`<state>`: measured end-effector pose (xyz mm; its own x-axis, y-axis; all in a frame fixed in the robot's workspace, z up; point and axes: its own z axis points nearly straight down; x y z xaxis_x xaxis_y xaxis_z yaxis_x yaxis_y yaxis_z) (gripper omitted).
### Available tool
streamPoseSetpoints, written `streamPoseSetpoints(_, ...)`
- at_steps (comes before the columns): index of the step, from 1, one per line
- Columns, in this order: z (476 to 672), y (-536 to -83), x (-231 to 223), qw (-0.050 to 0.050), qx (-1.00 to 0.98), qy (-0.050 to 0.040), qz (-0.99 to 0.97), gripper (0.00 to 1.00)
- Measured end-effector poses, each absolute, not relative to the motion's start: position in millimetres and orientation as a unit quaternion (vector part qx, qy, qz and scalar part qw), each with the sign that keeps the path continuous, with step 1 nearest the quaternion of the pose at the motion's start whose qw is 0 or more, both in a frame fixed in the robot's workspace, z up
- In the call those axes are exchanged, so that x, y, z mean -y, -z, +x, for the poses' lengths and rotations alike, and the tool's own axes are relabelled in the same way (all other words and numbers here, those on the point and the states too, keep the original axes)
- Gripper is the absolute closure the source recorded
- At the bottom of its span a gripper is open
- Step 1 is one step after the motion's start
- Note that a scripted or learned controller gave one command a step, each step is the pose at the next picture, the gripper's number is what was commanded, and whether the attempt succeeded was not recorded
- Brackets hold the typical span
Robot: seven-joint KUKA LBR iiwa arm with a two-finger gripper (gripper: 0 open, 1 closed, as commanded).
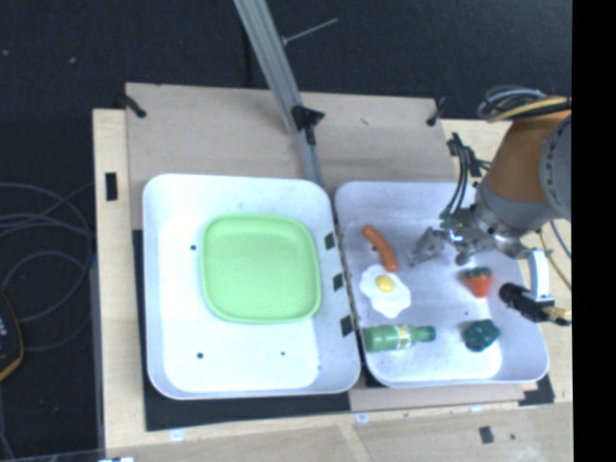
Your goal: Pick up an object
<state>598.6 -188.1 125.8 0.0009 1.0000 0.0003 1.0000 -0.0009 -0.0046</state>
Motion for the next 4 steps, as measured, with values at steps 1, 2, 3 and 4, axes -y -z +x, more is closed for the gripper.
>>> streamPoseSetpoints(1,598.1,-99.6,188.6,0.0,0.707,-0.0008,-0.707,0.0)
streamPoseSetpoints(2,599.0,-111.6,189.1,-0.001,0.706,0.0007,-0.708,1.0)
streamPoseSetpoints(3,601.2,-174.3,193.8,-0.003,0.707,0.0016,-0.707,1.0)
streamPoseSetpoints(4,605.1,-217.3,193.1,-0.002,0.707,0.0012,-0.707,1.0)
